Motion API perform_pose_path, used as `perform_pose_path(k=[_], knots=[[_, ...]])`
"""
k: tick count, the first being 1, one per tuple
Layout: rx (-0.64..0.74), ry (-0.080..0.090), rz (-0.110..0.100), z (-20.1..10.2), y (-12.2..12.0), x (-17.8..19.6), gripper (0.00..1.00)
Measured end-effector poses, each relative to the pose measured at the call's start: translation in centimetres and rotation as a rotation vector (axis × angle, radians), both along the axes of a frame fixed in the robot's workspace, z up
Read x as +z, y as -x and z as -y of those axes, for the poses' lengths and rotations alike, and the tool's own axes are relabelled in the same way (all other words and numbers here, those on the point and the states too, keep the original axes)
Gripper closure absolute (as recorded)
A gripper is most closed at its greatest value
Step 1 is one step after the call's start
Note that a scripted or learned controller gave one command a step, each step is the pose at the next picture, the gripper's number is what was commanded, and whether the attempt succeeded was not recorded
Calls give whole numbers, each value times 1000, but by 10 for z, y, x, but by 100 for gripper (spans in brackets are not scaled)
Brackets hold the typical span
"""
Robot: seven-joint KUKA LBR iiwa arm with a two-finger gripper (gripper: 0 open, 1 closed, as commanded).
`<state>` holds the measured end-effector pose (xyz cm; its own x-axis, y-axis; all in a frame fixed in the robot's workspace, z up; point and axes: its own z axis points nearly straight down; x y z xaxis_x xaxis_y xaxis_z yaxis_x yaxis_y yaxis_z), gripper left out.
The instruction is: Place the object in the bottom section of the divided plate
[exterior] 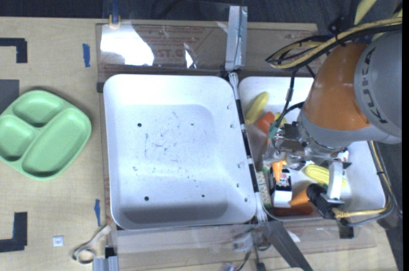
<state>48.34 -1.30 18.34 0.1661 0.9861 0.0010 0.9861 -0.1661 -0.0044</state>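
the letters "kuka" run in white down the grey arm [383, 84] at the right edge. the arm leans in over the right bin [377, 164], its orange band above the wrist, and the wrist points down into the bin's lower half. the gripper [291, 164] sits low among cluttered items; whether it is wide, narrow or holding anything cannot be told. a yellow corn cob [317, 172] lies just right of the gripper, a yellow banana [257, 105] above it and a little left, an orange piece [266, 121] between them. the left bin [172, 142] lies to its left. the green divided plate [43, 133] rests far left of the gripper, beyond that bin, on the bench [51, 212].
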Motion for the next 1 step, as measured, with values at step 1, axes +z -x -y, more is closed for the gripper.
perform_pose_path(k=[1], knots=[[-314,3,1,-27,-5,0,100]])
